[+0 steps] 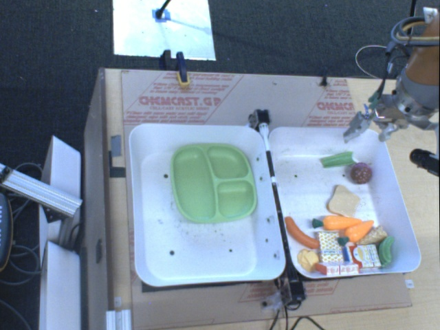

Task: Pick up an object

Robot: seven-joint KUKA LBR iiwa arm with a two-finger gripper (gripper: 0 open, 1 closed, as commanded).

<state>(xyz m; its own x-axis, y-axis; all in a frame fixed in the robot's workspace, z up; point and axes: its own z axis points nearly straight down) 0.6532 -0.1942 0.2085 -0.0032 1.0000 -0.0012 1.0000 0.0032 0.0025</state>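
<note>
Objects for picking are held in the right bin [402,205]; a green piece [336,159] is laid near the bin's far side, with a dark reddish ball [361,173] just beside it to the right; a tan slice shaped like bread [343,201] is placed nearer the middle; an orange sausage-like piece [300,232] is laid by the bin's left wall; two carrots [347,225] are set side by side with their green tops to the left; a small printed box [342,252] is lodged at the near edge, with a pale yellow piece [309,258] to its left and a dark green piece [386,249] at its right end.

The pincer [369,125] is seen above the far right corner of the right bin, apart from every object; its two fingers are spread wide and nothing is held between them; the grey arm [418,81] is seen entering from the right.

The left bin [148,205] is occupied by a green divided tray [213,182], laid flat with three compartments; both bins are carried side by side on the surface [227,95], which is covered by a printed sheet.
</note>
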